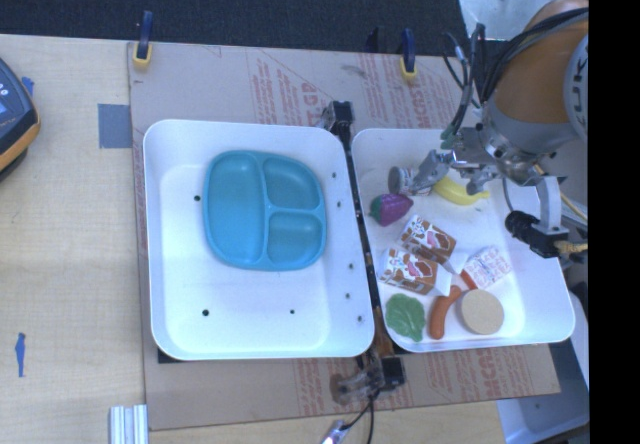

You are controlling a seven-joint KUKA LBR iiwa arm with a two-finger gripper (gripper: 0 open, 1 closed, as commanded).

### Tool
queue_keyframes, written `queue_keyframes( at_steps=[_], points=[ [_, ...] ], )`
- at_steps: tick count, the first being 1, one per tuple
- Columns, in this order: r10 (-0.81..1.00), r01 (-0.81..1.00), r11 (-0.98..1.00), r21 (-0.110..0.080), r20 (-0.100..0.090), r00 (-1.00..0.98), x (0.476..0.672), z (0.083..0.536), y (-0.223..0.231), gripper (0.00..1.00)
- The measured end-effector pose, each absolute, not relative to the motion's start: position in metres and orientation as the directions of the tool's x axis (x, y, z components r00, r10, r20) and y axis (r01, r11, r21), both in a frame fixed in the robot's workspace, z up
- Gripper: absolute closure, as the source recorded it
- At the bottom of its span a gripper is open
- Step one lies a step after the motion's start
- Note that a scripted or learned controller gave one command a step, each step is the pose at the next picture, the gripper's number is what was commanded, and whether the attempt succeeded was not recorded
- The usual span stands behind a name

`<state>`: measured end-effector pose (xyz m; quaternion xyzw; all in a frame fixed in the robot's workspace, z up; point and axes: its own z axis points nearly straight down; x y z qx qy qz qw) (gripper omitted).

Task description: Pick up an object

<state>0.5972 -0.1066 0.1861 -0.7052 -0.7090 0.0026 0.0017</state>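
My gripper (415, 175) hangs over the upper left part of the right bin (560, 304), at the end of the grey and orange arm. Just below it lies a purple eggplant toy (390, 206), and a yellow banana (458, 192) lies right beside it, partly under the wrist. Further toward the front are two brown snack packets (428, 237) (410, 270), a white and red packet (487, 266), a green leaf (405, 316), an orange sausage (437, 316) and a round tan disc (481, 312). I see nothing held in the gripper.
The left bin (165, 232) holds a blue divided plate (265, 209). A black divider strip (355, 222) runs between the bins. Cables and a black part of the arm (530, 230) hang over the right bin's right side. A yellow-edged device (12, 122) sits at the far left.
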Motion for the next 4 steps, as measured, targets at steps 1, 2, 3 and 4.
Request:
queue_keyframes(
  at_steps=[1,2,3,4],
  points=[
    [1.0,1.0,0.006,0.009,0.001,-0.006,0.532,0.109,-0.149,0.0],
    [1.0,1.0,0.01,0.016,-0.005,-0.01,0.534,0.122,-0.152,1.0],
    [1.0,1.0,0.009,0.016,-0.005,-0.009,0.534,0.122,-0.152,0.0],
    [1.0,1.0,0.006,-0.003,-0.001,-0.006,0.622,0.092,-0.106,0.0]
  ],
)
